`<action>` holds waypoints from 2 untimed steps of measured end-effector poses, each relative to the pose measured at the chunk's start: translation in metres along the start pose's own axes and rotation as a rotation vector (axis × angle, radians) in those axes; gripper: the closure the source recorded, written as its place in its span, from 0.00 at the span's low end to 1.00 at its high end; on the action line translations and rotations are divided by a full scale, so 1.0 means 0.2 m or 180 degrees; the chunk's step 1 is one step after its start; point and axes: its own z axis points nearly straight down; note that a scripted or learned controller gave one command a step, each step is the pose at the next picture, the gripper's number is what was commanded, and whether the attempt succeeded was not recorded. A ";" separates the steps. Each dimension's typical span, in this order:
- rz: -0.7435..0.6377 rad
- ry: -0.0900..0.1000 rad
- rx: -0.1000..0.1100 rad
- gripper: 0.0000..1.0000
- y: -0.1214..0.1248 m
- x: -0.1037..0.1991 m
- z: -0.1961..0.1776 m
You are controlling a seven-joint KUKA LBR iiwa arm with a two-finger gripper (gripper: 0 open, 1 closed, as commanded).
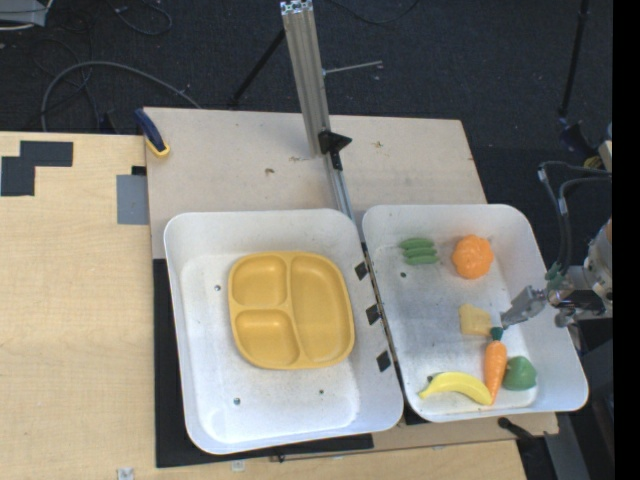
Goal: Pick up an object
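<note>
The right bin (430,308) holds several toy foods: a green pod (419,252), an orange (472,256), a pale yellow block (475,320), a carrot (495,364), a banana (457,387) and a green round piece (519,372). My gripper (515,311) reaches in over the bin's right rim. Its tip is just right of the yellow block and just above the carrot's top. I see nothing held in it.
A yellow three-compartment plate (292,309) lies in the left bin (200,368). A metal post (308,78) stands behind the bins. Dividers (368,293) sit along the seam between the bins.
</note>
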 end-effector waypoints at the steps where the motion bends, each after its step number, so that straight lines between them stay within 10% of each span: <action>1: -0.0011 -0.0012 -0.0044 0.00 0.01 0.00 -0.04; 2: -0.0011 -0.0002 -0.0026 0.00 0.02 0.00 0.28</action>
